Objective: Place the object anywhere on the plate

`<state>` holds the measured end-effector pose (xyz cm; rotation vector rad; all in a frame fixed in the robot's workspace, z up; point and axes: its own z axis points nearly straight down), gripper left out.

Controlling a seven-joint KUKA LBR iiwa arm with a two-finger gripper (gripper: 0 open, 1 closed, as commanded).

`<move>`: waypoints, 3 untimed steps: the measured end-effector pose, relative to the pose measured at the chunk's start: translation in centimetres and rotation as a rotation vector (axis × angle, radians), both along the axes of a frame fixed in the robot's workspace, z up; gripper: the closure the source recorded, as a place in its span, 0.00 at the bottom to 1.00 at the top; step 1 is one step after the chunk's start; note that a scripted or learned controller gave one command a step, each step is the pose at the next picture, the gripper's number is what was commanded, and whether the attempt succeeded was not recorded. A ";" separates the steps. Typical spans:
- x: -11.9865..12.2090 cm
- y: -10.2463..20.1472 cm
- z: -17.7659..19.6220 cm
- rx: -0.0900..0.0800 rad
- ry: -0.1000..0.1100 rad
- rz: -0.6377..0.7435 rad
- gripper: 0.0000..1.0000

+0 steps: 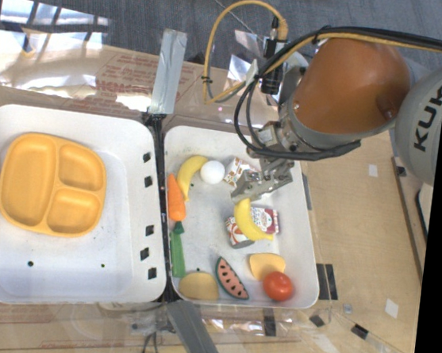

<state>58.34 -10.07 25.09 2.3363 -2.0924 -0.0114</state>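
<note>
The gripper (262, 181), fingers seemingly apart and holding nothing, hovers mid-frame above a banana (249, 221); next, descend, grasp, carry to the left-side plate (50, 184).

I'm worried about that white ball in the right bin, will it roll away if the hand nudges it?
Probably yes. The white ball looks round and smooth, so a nudge would likely send it rolling. It sits against a banana, which may stop it on that side. Its smooth surface could also slip from the hand.
</note>
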 end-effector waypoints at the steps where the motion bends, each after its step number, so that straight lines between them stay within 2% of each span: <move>1: -1.9 5.6 -6.1 0.003 -0.005 0.202 1.00; 2: -8.6 11.7 -6.0 0.004 -0.006 0.348 1.00; 3: -2.4 15.3 -4.6 0.003 -0.010 0.313 1.00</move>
